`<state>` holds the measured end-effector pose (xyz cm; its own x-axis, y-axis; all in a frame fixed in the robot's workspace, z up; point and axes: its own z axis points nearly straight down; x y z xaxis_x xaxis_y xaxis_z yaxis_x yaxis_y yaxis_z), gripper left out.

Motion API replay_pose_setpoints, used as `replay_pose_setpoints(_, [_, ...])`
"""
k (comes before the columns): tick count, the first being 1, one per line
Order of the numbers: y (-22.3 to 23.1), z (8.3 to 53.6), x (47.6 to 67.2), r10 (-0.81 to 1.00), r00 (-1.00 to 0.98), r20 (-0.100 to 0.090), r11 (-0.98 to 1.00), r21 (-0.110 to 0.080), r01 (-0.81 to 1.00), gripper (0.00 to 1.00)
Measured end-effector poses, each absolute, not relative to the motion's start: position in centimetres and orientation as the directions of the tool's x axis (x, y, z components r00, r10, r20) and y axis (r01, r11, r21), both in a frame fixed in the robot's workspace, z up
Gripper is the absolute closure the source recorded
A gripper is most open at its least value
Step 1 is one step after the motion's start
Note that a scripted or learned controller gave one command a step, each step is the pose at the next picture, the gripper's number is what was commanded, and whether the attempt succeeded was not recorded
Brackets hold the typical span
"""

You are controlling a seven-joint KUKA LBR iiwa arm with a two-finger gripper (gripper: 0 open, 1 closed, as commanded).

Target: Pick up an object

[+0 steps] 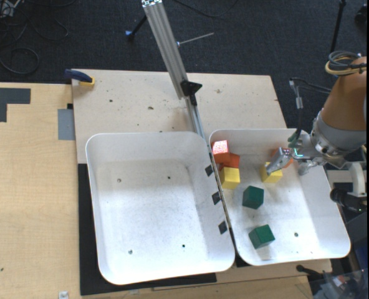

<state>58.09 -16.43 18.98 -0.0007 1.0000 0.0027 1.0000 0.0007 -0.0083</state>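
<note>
Two bins share the tabletop; the left bin (153, 210) holds nothing. Right bin (309, 242): orange block (227, 160) over a yellow one (230, 177), two green cubes (253, 197). The hand (277, 165) hangs directly above a small yellow block (273, 176); finger state cannot be determined.

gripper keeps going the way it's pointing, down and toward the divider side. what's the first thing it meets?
Most likely the small yellow block right under the gripper; its tip sits just above or on that block. Height is hard to judge from this slant. Past it lies the right bin floor, then the green cube.
</note>
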Motion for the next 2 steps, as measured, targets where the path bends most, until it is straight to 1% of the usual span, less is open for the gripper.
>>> replay_pose_setpoints(1, [-16.5,19.2,58.2,1.0,0.0,0.001,0.0,-0.003,1.0,0.0])
replay_pose_setpoints(2, [-15.7,14.5,57.7,1.0,0.0,0.002,0.0,-0.008,1.0,0.0])
